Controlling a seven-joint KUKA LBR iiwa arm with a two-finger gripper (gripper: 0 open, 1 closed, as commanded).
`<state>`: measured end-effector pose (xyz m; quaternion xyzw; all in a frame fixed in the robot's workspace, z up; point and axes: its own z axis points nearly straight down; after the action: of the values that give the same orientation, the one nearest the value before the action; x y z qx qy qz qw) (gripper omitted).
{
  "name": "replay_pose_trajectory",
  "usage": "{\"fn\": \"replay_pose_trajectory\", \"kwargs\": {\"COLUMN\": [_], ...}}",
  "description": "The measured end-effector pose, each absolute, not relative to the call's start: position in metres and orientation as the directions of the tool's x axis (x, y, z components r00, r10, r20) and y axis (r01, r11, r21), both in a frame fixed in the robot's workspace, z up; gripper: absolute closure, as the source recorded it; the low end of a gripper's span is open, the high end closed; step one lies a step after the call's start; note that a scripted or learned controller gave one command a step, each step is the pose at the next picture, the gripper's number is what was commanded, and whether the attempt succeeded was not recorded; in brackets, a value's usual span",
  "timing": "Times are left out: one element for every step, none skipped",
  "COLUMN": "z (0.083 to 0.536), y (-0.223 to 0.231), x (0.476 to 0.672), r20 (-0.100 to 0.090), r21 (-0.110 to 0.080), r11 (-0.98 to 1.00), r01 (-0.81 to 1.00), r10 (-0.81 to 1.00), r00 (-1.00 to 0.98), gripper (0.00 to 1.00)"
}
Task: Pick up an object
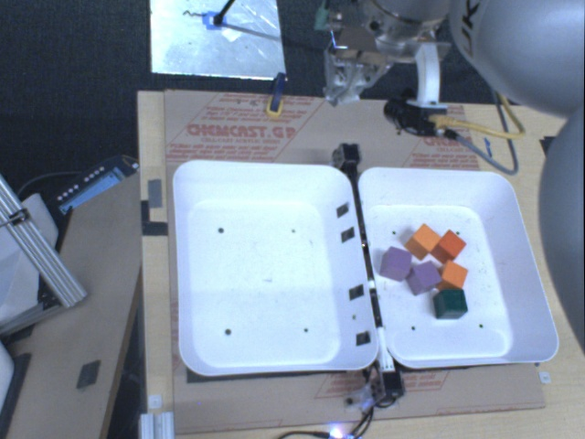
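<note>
Several small blocks lie clustered in the right bin (521, 245): three orange blocks (423, 240), (449, 245), (454, 274), two purple blocks (396, 263), (424, 277) and a dark green block (450, 304). They touch or nearly touch one another. My gripper (347, 82) hangs high above the cardboard behind the bins, near the far end of the divider between them, well away from the blocks. Nothing is seen in it.
The left bin (183, 245) sits beside the right one. Behind them are a shiny metal sheet (218, 26), a yellow-and-blue clip (274, 99) and yellow and grey cables (471, 133). An aluminium rail (37, 254) and a black device (91, 181) lie at the left.
</note>
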<state>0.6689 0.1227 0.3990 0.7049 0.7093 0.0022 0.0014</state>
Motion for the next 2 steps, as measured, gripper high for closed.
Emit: {"fn": "replay_pose_trajectory", "kwargs": {"z": [0.414, 0.447], "y": [0.123, 0.124], "x": [0.669, 0.669], "r20": [0.000, 0.001], "r21": [0.004, 0.005], "r11": [0.005, 0.007], "r01": [1.000, 1.000], "r10": [1.000, 1.000], "r00": [-0.005, -0.007], "gripper": [1.00, 1.00]}}
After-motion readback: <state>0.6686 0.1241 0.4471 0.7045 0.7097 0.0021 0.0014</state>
